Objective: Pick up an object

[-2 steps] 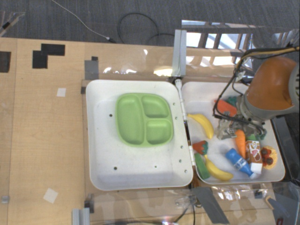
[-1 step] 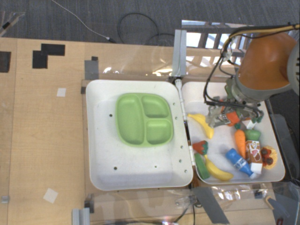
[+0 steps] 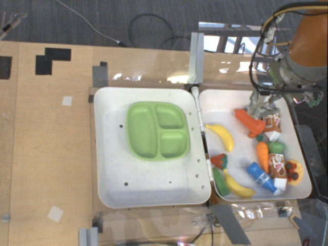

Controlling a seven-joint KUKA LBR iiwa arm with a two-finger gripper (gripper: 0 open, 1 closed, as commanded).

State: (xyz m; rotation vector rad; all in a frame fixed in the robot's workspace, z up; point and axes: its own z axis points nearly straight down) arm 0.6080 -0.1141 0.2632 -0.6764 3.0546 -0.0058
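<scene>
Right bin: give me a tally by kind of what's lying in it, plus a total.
Bananas: 2
Carrots: 1
Strawberries: 1
Orange blocks: 1
Blue bottles: 1
Small cartons: 2
Green items: 2
Total: 10, as far as I can tell; the pile by the right wall is cluttered and may hide more.

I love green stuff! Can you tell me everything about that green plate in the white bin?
The green plate looks like smooth plastic, a rounded rectangle with three sections: one long one on the left, two smaller ones on the right. All three hold nothing. It lies flat, right way up, near the middle of the left bin, touching only the bin's floor.
</scene>
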